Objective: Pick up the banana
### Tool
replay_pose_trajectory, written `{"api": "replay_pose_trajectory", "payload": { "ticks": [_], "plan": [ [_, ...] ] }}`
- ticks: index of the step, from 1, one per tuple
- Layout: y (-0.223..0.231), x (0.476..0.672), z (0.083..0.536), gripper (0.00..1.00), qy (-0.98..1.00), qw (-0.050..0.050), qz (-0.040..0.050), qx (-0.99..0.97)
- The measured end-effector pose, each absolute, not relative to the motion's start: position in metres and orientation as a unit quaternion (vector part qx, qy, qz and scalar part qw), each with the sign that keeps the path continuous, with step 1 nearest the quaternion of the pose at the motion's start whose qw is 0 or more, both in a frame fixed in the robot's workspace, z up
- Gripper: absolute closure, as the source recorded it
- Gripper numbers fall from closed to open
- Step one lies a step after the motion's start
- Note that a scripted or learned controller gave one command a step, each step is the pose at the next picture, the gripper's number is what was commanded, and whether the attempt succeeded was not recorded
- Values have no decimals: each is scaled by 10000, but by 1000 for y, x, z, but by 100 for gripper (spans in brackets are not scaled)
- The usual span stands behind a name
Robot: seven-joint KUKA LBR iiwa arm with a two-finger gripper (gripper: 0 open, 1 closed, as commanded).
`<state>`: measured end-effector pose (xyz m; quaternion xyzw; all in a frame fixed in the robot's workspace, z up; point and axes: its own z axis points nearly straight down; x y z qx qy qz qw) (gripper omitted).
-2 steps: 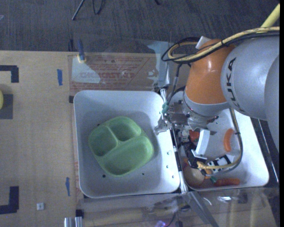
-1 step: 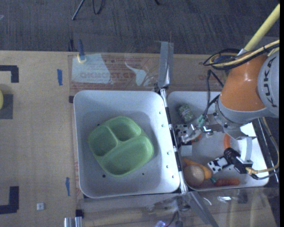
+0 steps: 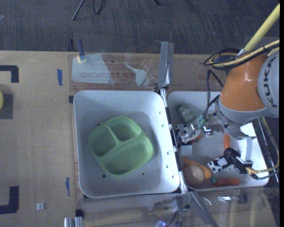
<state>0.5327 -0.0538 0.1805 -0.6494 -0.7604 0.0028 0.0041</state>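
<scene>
Can't tell for sure which item is the banana. Best candidate is a yellow rounded object, cut off by the view's left edge. It lies on the worktop.

A light wooden bench top is seen from above, with dark grey carpeted floor running along the far edge. Black tape corner marks are stuck near the left side, and short strips of blue tape are placed on the wood. A sheet of clear plastic is laid flat behind the bins, with a strip of grey tape fixed across its right end. Thin dark tripod legs are visible on the floor. The scene is evenly lit.
</scene>
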Motion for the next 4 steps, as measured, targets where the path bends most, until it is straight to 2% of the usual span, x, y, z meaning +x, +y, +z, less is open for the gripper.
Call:
{"api": "replay_pose_trajectory", "payload": {
  "ticks": [1,2,3,4],
  "plan": [
    [33,499,180,0,-7559,39,35,-6547],
    [91,478,180,0,-7754,40,43,-6315],
    [107,498,118,0,-7382,8,-3,-6746],
    [129,487,91,0,-7639,-67,-92,-6452]
  ]
}}
